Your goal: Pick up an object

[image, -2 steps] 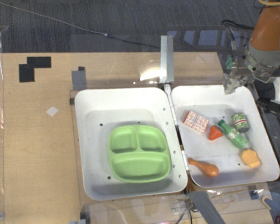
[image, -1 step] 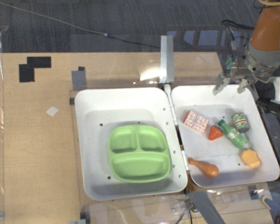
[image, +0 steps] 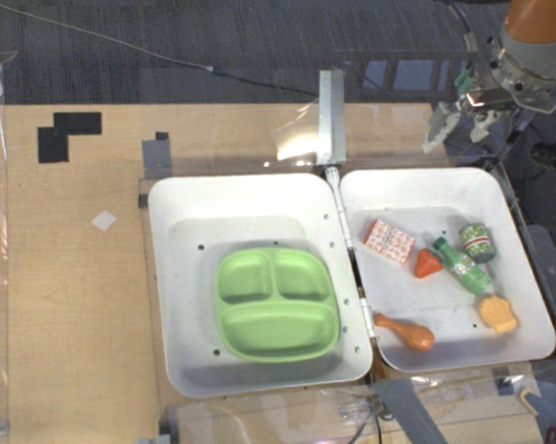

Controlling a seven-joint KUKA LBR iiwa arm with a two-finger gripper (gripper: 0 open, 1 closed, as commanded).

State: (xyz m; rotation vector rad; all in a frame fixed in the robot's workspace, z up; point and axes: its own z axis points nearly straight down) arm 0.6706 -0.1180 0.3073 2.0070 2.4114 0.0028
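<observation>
The right bin (image: 502,203) holds several small items: a pink-and-white patterned packet (image: 389,240), a red-orange piece (image: 427,264), a green bottle (image: 462,264), a small can with a green and red label (image: 476,241), a yellow-orange biscuit-like piece (image: 497,314) and a brown drumstick (image: 404,330). My gripper (image: 458,121) hangs beyond the far edge of the right bin, at the upper right, well away from all of these. Its two fingers stand apart with nothing between them.
The left bin (image: 175,223) holds a green divided plate (image: 276,305). A metal post (image: 331,115) rises at the far end of the wall between the bins. Wooden benchtop (image: 67,304) lies to the left of the bins.
</observation>
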